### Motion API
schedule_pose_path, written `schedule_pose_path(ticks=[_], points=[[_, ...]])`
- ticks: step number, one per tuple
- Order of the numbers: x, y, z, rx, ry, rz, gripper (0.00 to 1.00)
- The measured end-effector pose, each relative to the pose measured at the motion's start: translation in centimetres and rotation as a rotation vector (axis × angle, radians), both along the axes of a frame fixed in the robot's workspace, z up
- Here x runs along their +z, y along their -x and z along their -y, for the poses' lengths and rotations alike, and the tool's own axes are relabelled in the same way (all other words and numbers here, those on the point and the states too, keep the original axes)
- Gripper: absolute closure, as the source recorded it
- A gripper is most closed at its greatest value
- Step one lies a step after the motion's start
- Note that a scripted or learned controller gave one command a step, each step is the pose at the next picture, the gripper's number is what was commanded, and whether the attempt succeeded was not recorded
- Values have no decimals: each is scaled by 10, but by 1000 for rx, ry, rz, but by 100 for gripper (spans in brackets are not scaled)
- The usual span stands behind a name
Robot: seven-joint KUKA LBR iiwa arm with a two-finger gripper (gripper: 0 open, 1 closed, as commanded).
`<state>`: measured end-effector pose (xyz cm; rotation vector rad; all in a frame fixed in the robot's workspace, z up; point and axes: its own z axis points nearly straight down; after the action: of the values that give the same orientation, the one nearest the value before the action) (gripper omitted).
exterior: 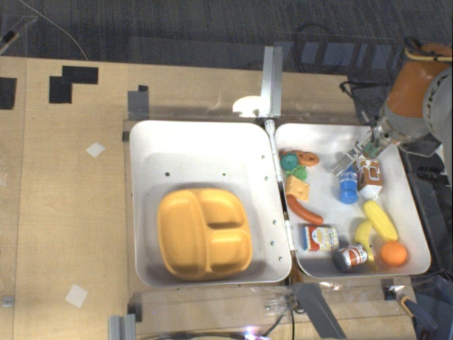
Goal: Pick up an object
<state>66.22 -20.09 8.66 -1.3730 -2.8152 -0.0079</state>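
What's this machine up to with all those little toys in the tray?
A grey and orange robot arm reaches in from the right, its gripper low over the right bin, close to a blue bottle and a small carton. It is meant to pick something up, but nothing is visibly held. An orange, corn cob and sausage lie around. The left bin holds a yellow divided tray.
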Motion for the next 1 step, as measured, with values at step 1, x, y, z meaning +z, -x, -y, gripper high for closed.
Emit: schedule_pose_path(ticks=[1], points=[[16, -6, 0, 9, 12, 23, 100]])
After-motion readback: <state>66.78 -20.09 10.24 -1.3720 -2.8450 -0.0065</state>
